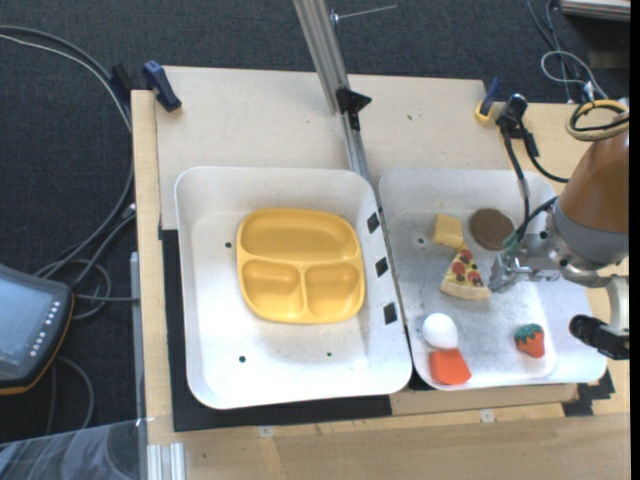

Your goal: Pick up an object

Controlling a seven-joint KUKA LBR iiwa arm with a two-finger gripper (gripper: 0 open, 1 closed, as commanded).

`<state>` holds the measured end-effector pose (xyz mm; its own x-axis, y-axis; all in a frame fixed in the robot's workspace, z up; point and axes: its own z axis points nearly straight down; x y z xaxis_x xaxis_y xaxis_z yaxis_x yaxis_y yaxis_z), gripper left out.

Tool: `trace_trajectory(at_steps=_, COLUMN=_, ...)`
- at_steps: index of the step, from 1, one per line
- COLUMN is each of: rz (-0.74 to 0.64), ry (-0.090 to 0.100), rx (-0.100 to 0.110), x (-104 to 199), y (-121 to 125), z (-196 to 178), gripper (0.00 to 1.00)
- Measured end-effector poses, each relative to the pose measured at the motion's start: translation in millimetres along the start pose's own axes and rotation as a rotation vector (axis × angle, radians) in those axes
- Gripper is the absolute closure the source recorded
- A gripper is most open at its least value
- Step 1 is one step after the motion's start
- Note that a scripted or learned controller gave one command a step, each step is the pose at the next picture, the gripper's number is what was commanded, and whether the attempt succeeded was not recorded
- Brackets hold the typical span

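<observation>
At the far left edge of the frame, a grey handheld control pendant (25,328) lies on dark carpet (60,148), with black cables (75,58) looping above it. The light wooden bench (260,118) fills the centre, a blue clamp (160,84) gripping its upper-left corner. The left white bin (200,268) holds a yellow divided plate (300,265), one long compartment above two smaller ones. A slanted aluminium post (322,38) descends from the top centre to the seam between the bins. The right white bin (400,208) contains the candidate objects: a yellow cheese block (448,231) beside a brown round disc (490,228) in its upper part; a toy pizza slice (464,276) just below them; a white egg (439,329) touching an orange block (451,367) at the lower edge; and a toy strawberry (531,340) towards the lower right. The gripper (503,270) sits low in this bin, just right of the pizza slice and below the disc; whether its fingers are spread or closed cannot be told, and no object is seen between them. The arm's grey wrist and orange band (600,193) enter from the right edge, beneath a yellow clamp (487,111) and coiled cables (595,118) at upper right.
</observation>
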<state>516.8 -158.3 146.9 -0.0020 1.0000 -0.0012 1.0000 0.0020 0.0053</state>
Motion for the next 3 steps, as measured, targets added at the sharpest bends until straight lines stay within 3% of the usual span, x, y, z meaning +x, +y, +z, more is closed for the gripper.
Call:
trace_trajectory(at_steps=2, rz=0.0, ry=-0.001, rx=-0.002, x=-2.9, y=13.8, z=-105.0, gripper=1.0)
trace_trajectory(at_steps=3, rz=-0.004, ry=0.003, rx=0.005, x=45.0, y=32.1, z=-92.5, gripper=1.0)
